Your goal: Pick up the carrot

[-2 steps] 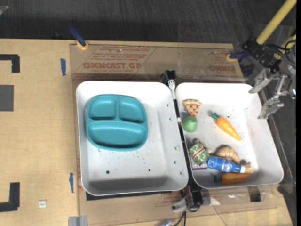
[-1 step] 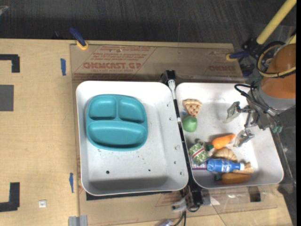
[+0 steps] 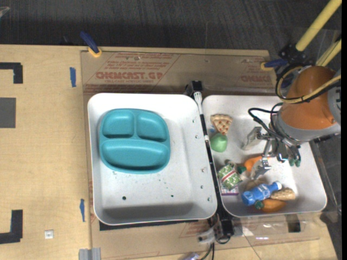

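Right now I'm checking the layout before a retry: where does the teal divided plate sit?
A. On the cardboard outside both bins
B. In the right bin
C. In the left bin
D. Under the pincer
C: the teal divided plate lies in the left bin, while the pincer is over the right bin.

Divided plate (image 3: 134,141) in left bin (image 3: 108,199); carrot (image 3: 252,163) among items in right bin (image 3: 312,191).

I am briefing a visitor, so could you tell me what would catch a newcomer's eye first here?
Probably the teal divided plate, alone in the left bin. Next, the arm's orange band at the right, with the gripper low over the right bin's clutter, right by the carrot.
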`<state>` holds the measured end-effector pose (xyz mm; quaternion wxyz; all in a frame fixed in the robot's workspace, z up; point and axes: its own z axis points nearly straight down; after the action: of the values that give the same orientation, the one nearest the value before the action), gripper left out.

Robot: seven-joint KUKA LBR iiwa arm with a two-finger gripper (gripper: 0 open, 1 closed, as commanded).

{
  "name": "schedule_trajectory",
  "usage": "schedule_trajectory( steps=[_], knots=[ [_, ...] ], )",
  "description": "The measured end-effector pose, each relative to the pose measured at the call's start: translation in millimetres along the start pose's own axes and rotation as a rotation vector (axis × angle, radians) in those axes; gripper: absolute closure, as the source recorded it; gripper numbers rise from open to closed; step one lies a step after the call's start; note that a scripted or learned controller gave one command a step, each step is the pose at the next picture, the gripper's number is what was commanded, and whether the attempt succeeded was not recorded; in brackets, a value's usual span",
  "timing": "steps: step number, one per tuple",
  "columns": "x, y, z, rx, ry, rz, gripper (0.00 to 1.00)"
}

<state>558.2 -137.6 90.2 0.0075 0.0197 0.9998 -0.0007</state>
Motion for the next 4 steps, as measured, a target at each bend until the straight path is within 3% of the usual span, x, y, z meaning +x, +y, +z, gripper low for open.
schedule_trajectory(
  steps=[1, 2, 3, 4],
  knots=[
    [58, 11, -2, 0.000, -0.010, -0.017, 0.00],
    [55, 12, -14, 0.002, -0.018, -0.019, 1.00],
    [52, 44, -138, -0.002, 0.002, -0.332, 1.00],
    [-7, 133, -148, -0.006, 0.005, -0.153, 1.00]
  ],
)
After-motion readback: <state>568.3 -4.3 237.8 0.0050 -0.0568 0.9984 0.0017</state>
